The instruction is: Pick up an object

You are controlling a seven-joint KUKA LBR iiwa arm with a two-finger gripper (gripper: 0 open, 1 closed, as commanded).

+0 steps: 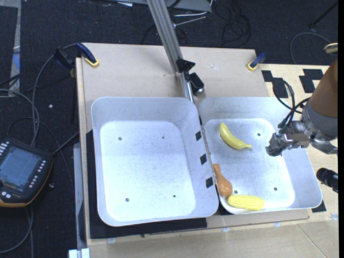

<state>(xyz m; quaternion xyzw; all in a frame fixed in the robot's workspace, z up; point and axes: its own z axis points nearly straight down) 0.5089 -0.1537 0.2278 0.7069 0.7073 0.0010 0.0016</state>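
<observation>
Banana (234, 137) yellow – corn cob (246, 202) yellow – orange-brown gourd (222, 183); bins (145, 112) white, dark-speckled.

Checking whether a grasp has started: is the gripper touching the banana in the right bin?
Apart. The camera view shows bare white bin floor between the gripper and the banana; the gripper is over the right bin, to the banana's right.

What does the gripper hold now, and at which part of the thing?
Nothing visible: the gripper is above the right bin, apart from the banana.
</observation>
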